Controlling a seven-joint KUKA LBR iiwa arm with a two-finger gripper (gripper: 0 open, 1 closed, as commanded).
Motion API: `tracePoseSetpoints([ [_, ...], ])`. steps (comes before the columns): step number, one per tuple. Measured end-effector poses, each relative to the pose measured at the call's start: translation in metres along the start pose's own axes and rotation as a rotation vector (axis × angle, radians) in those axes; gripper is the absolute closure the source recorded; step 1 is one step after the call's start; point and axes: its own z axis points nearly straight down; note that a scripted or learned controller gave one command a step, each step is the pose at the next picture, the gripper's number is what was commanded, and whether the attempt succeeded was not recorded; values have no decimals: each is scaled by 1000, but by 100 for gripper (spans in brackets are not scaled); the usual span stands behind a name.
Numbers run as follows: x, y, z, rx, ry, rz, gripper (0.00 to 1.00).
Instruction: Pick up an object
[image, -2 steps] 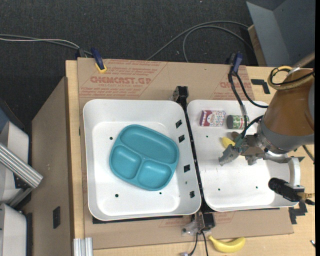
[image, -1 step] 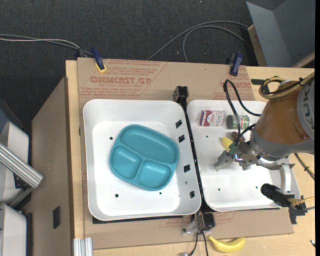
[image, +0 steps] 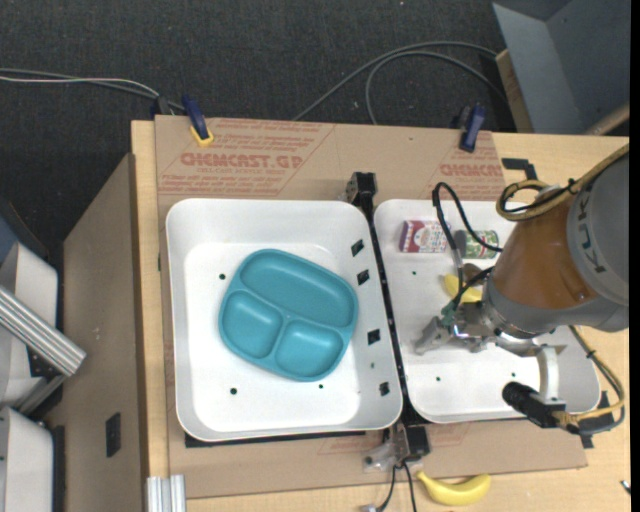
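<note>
The grey arm (image: 600, 255) is reaching in from three o'clock, its thick body angling down and toward nine o'clock. The orange band (image: 535, 265) is wrapping the arm just above the wrist, lying at about four o'clock from the middle of the view. Below the band, the grey wrist is narrowing toward the gripper (image: 440, 335), which is pointing toward eight o'clock and hanging low. Black cables are looping over the top of the band. Whether the jaws are parted is not readable from here.
</note>
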Motion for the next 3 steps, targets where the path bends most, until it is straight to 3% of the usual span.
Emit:
tracePoseSetpoints([
  [1, 0, 1, -13, -6, -1, 1, 100],
  [3, -2, 3, -121, -12, -3, -2, 100],
])
